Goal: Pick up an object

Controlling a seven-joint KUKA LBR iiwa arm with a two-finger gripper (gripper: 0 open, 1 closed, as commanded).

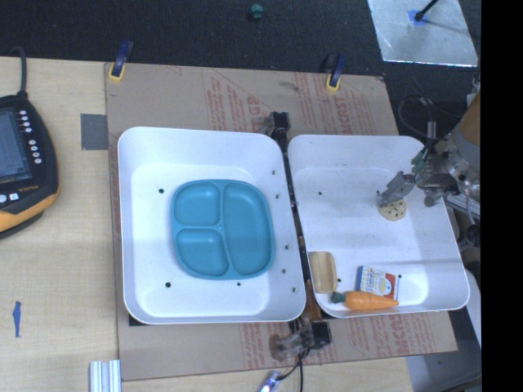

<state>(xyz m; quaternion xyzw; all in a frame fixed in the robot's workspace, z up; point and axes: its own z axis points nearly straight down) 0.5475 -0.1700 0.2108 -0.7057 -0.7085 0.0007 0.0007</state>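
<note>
Arm cut off at the right edge; teach pendant cropped at left.

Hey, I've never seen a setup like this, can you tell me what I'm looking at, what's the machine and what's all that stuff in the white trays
One camera looks down at a slant on a bench with two shallow white bins. The machine is a robot arm coming in from the right; its gripper is over the right bin, just above a round cookie. Whether it grips the cookie, I cannot tell. That bin also has a wooden piece, a carrot and a small box along its near edge. The left bin holds a blue divided plate. At far left lies the robot's handheld controller.
</note>
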